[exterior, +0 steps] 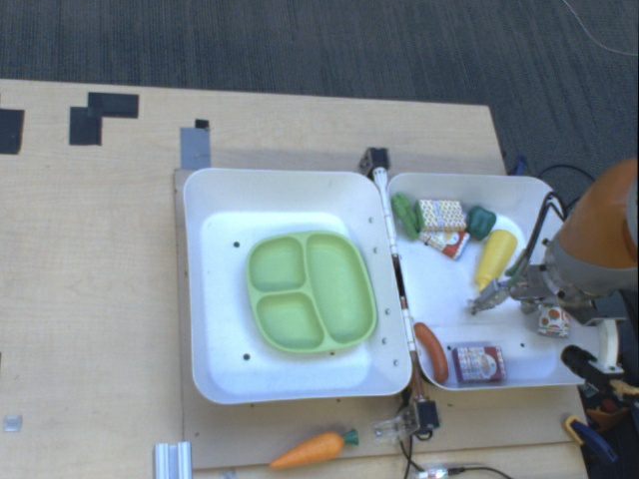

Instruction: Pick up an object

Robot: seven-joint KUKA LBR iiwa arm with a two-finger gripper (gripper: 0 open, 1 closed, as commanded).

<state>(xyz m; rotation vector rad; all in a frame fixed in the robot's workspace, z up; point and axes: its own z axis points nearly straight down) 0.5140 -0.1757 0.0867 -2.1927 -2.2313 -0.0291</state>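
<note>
Reaching in over the right bin, the arm hangs its gripper just below the yellow corn-like toy, and that toy serves here as the landmark. The fingers look slightly spread with nothing between them, though they are small and dim, so this is a reading rather than a certainty. No object is held yet; the likeliest target is the yellow toy itself, which lies tilted, its lower tip nearly touching the metal tips.

Above and to the left of the yellow toy sit a patterned box, a green vegetable piece and a darker green pepper, crowded together near the bin's far wall, probably just scattered there as pick candidates. Below and left of it lie a red sausage against the near-left corner and a small packet beside it. A small patterned cube rests to the lower right, under the wrist.

Open floor lies directly left of the yellow toy, giving room for a descent. Far to its left, the other bin carries a green divided plate, and a carrot lies on the counter outside both bins.
</note>
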